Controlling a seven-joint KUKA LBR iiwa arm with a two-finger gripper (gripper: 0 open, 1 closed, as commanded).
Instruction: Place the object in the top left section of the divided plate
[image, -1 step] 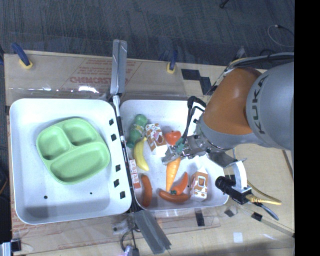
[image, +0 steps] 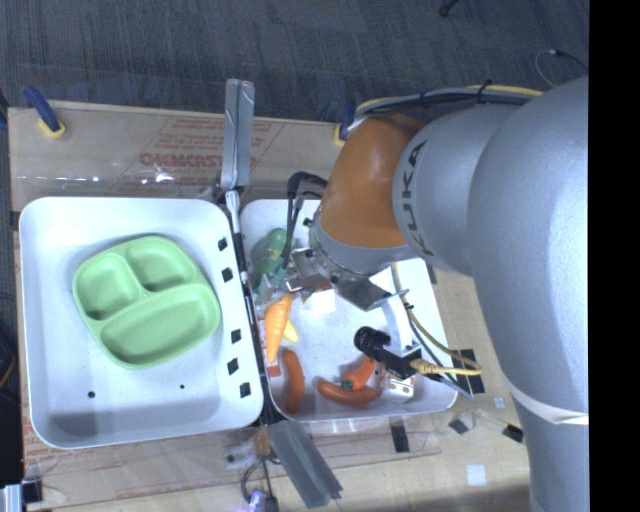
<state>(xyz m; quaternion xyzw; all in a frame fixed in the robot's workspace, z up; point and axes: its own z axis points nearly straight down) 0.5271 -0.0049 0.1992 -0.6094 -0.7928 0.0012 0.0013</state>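
**Arm low over the right bin, plate waiting in the left**

The fingers (image: 283, 283) sit low at the left side of the right bin (image: 425, 395), among the toy food, but the wrist hides them and I cannot tell whether they are released, clenched or grasping anything. Just below them lies a carrot (image: 274, 330), its top close to the tool. Beside them, toward the divider, is a green item (image: 270, 252), too crowded to name. Further along the bin floor lie a sausage (image: 292, 380) and a curved red piece (image: 350, 390).

Which of these is the object to move is not clear; the carrot or the green item seem likeliest, given where the tool is.

The plate (image: 148, 300) rests in the left bin (image: 60, 420), its sections bare, so the placing is not yet done.

Risks, as I judge them: the items are packed close, so a grab could pinch two, or push one against the bin wall. The carrot's taper may let it slip. The target section is small, so a loose drop could land next door.
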